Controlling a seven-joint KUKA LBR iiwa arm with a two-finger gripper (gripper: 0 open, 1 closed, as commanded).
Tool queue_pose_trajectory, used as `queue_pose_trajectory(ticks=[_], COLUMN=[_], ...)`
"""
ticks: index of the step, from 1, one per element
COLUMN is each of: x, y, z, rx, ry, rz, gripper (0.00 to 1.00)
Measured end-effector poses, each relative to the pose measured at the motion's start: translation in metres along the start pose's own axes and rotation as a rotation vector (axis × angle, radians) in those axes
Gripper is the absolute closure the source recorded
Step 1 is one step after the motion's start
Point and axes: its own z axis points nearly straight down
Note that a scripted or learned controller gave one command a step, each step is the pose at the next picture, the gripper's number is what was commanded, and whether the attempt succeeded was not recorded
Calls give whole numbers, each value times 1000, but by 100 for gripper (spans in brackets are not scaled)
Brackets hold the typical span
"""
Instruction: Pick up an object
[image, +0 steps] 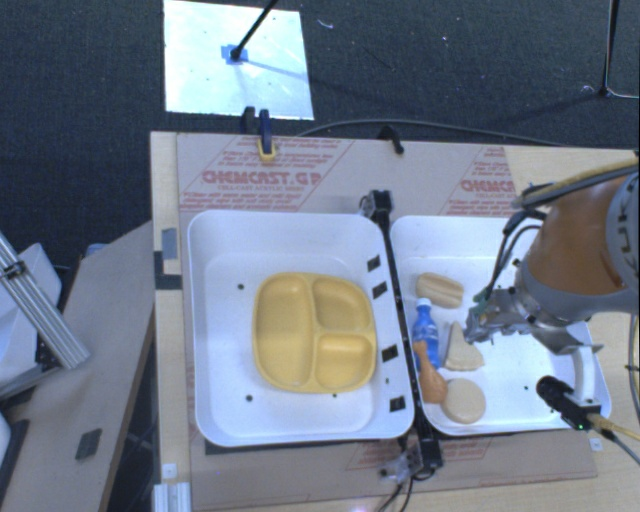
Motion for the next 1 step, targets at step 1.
queue_pose_trajectory(ticks=[1], x=[0], y=[1], z=[-51], rx=[0], ry=[0], rz=[0], gripper=[100])
